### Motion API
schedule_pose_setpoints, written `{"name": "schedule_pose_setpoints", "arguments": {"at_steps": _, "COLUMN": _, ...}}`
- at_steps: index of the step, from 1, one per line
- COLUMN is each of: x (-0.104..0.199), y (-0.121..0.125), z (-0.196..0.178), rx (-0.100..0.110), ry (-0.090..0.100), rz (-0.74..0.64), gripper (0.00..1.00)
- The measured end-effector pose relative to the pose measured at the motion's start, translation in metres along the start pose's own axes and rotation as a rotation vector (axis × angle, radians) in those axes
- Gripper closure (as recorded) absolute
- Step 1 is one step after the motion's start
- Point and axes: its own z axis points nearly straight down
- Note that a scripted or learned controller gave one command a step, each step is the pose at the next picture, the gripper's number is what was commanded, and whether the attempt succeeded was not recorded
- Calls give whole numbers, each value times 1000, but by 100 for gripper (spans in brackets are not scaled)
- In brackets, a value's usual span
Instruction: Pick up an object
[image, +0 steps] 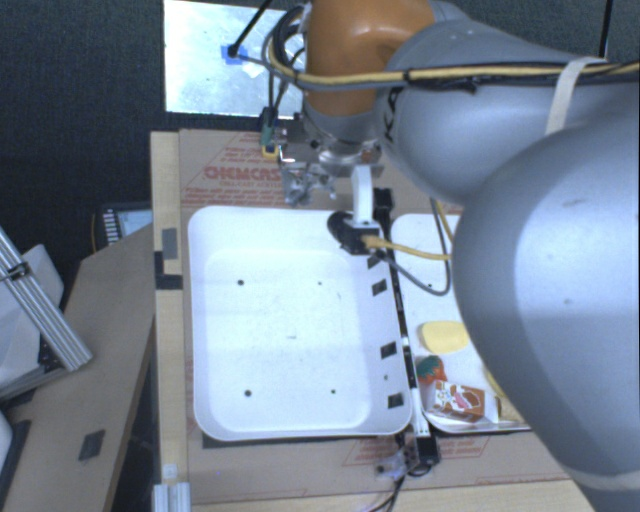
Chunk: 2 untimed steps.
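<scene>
In the right bin (412, 232), a yellow rounded object (443, 337) lies near the dividing wall. Below it sit a small red and green item (430, 370) and an orange-red printed packet (459, 401) in the bin's near corner. My gripper (308, 188) hangs under the orange wrist band, over the far rim of the left bin (205, 300), well away from those objects. Nothing is visible in it. The grey arm covers most of the right bin.
Both bins rest on a cardboard sheet (235, 172) with red lettering. Black clips (388, 350) and a yellow cable (415, 255) run along the wall between the bins. An aluminium rail (40, 310) leans at the far left.
</scene>
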Motion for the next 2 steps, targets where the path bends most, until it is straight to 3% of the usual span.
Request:
{"name": "schedule_pose_setpoints", "arguments": {"at_steps": 1, "x": 31, "y": -9, "z": 123, "rx": 13, "ry": -2, "rz": 2, "gripper": 100}}
{"name": "schedule_pose_setpoints", "arguments": {"at_steps": 2, "x": 50, "y": -31, "z": 175, "rx": 8, "ry": -1, "rz": 1, "gripper": 100}}
